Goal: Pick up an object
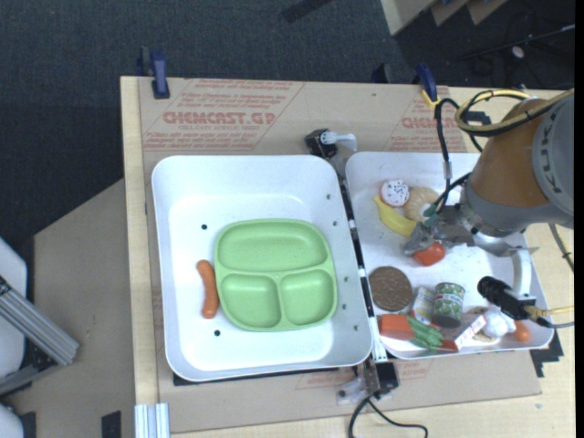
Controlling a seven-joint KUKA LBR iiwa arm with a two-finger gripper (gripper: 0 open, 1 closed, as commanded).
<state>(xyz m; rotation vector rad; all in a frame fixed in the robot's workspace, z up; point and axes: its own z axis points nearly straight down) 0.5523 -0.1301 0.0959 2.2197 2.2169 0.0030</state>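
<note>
Nearest, the right bin (538,336) holds a carrot (411,328), can (447,303) and brown disc (391,287). Mid-bin, the gripper (429,243) meets a red tomato (429,255). Beyond lies a banana (394,217). The left bin (173,245) holds a green tray (274,274) and sausage (209,288).

A small red-orange object (430,255), rounded like a tomato, is lying on the right bin's floor, touching the gripper (427,240) just beneath its tips.

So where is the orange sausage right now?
The orange sausage lies in the left bin, on the bin floor just left of the green divided plate, apart from the gripper over the right bin.
</note>
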